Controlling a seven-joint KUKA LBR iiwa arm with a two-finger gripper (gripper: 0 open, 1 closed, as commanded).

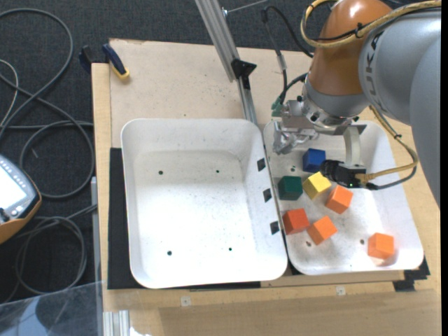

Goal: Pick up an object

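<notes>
The blue cube (314,160) lay just beside my gripper (287,140), on its near-right side, in the right bin (402,208). Just past it sat the yellow cube (317,184), with the green cube (290,187) directly nearer the camera from my fingertips, touching or almost touching the yellow one. Farther out from my jaws came four orange cubes: one (339,199) against the yellow cube's far side, two (295,220) (323,229) nearer the bin's front, and one (381,246) well apart in the front corner. I could not tell how far my jaws stood open, and I saw nothing held between them. To the other side of me lay the left bin (140,145). A metal rail (218,30) slanted behind me.
</notes>
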